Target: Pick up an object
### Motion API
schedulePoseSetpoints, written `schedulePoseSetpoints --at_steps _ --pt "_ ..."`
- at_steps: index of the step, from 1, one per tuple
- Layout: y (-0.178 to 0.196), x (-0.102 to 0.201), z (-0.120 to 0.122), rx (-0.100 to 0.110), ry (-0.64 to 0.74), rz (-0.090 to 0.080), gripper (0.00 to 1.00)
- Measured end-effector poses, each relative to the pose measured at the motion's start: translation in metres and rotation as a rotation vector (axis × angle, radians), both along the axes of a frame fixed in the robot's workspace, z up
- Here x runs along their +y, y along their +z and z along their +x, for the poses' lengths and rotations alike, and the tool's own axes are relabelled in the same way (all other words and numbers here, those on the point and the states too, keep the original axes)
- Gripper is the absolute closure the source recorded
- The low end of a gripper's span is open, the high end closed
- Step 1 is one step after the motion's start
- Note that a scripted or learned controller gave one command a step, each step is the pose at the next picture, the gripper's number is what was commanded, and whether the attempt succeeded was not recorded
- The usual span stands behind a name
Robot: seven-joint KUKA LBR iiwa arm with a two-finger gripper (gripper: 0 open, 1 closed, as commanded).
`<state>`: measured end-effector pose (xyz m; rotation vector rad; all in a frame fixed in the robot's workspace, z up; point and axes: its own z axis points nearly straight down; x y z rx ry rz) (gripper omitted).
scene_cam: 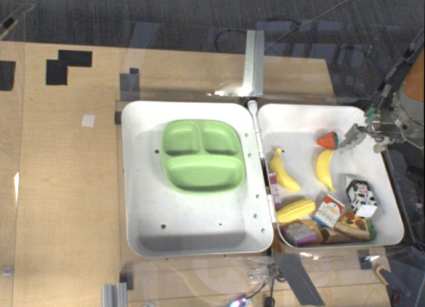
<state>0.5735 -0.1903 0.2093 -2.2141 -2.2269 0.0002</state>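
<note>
The right bin (299,126) holds several toy foods. A red strawberry (327,141) lies near its far right, with a yellow banana (324,168) just below it and a second banana (284,171) further left. Along the front lie a corn cob (295,210), a small colourful box (327,211), a black-and-white carton (362,197), a pizza slice (352,226) and a purple packet (302,234). My gripper (362,136) hangs over the bin's right rim, just right of the strawberry and apart from it. The arm's orange band (415,86) is at the right edge.
A green divided plate (202,155) sits in the middle of the left bin (143,219). A metal post (254,60) stands behind the seam between the bins. Wooden bench (60,186) extends to the left.
</note>
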Motion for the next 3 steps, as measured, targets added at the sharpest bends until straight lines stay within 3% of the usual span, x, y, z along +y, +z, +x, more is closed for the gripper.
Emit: schedulePoseSetpoints --at_steps 1,2,3 --pt "-0.116 0.020 0.016 -0.003 -0.037 -0.001 0.00" --pt "-0.109 0.021 0.017 -0.001 -0.035 0.001 1.00" --pt "-0.022 0.061 0.049 -0.001 -0.128 -0.001 1.00"
